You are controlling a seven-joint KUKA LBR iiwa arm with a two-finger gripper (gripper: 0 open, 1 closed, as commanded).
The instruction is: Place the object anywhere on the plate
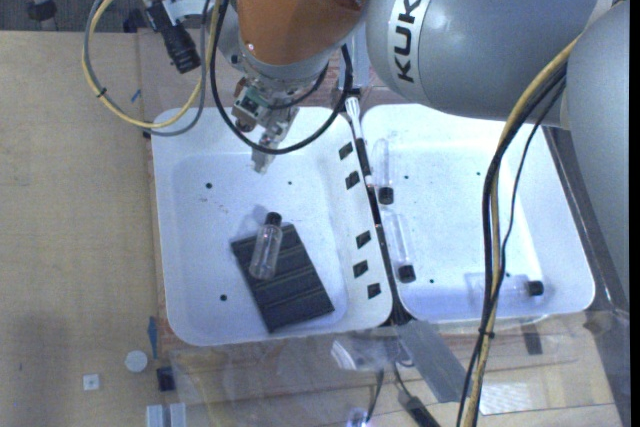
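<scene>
Two white bins (200, 315): one dark plate (290, 290), one clear vial (266, 248) atop; end effector (262, 158) grip state unreadable.

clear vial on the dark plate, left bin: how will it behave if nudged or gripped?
The vial lies on its side on the plate, so it would probably roll if nudged sideways. Its smooth clear wall looks slippery. It looks small and likely light, possibly fragile if it is glass. The gripper hangs above, apart from it.
</scene>
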